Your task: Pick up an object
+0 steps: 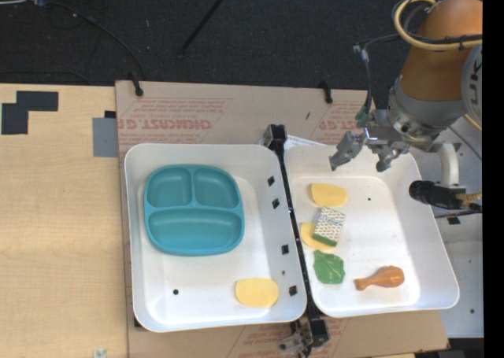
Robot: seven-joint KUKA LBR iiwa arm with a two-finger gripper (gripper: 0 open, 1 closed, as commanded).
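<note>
Bright, even overhead light; soft shadows, slightly grainy picture.

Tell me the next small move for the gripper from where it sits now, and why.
Probably move it toward the near side of the right bin and lower it over the toy drumstick. The gripper hangs open above the bin's far edge with nothing between its fingers. The drumstick lies alone, apart from the yellow pieces, patterned block and green piece clustered near the divider.

Red print on the cardboard sheet (pixel 205 112) under the bins reads "CHEMCRZT, G…", seen upside down, well left of the fingers. Similar red lettering near the gripper (pixel 364 152) is too faint to read.
</note>
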